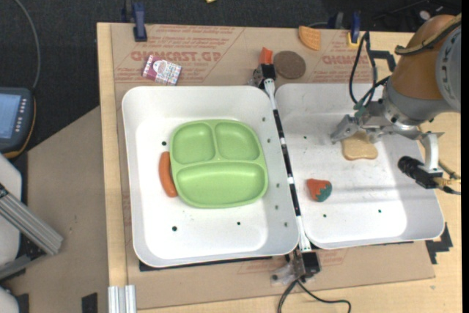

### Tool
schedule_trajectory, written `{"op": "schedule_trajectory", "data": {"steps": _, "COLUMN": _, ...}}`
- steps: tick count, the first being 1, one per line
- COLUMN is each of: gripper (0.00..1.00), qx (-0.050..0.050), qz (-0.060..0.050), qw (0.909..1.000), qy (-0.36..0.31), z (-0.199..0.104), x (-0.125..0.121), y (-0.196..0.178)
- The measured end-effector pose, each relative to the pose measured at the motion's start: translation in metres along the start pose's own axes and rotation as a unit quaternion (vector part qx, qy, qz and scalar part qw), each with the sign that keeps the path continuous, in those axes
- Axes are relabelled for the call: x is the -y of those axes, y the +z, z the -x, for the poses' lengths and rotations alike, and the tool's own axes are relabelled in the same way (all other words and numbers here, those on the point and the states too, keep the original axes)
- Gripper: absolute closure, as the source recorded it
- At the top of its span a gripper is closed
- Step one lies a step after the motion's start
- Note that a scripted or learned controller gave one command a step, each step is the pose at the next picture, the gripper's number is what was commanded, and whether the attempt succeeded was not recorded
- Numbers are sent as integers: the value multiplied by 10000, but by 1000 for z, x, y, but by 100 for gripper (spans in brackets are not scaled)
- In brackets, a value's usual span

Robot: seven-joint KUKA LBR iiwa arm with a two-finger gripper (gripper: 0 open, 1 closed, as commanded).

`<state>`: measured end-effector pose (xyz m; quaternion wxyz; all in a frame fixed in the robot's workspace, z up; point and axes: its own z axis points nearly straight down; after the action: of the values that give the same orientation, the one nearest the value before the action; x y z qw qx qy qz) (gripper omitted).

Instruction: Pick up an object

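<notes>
Where it meets the tan piece [360,150], end effector [357,130] tips indistinct.

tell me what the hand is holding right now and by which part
It cannot be told: the hand sits at the upper edge of the tan bread-like piece in the right bin.

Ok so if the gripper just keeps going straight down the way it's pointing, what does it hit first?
Most likely the tan bread-shaped piece lying in the right bin. The gripper sits right over its top edge, though how high above is hard to judge from this slanted view.
</notes>
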<state>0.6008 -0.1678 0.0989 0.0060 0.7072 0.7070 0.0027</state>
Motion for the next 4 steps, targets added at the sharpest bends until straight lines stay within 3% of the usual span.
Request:
{"op": "schedule_trajectory", "data": {"steps": 1, "gripper": 0, "qx": -10, "qz": -29, "qw": 10000, "qy": -15, "z": 11, "x": -59, "y": -4}}
{"op": "schedule_trajectory", "data": {"steps": 2, "gripper": 0, "qx": -26, "qz": -81, "qw": 10000, "qy": 11, "z": 28, "x": -18, "y": -1}}
{"op": "schedule_trajectory", "data": {"steps": 3, "gripper": 0, "qx": 3, "qz": -27, "qw": 10000, "qy": -13, "z": -13, "x": 5, "y": 11}}
{"op": "schedule_trajectory", "data": {"steps": 4, "gripper": 0, "qx": -4, "qz": -19, "qw": 10000, "qy": -2, "z": 30, "x": -36, "y": 12}}
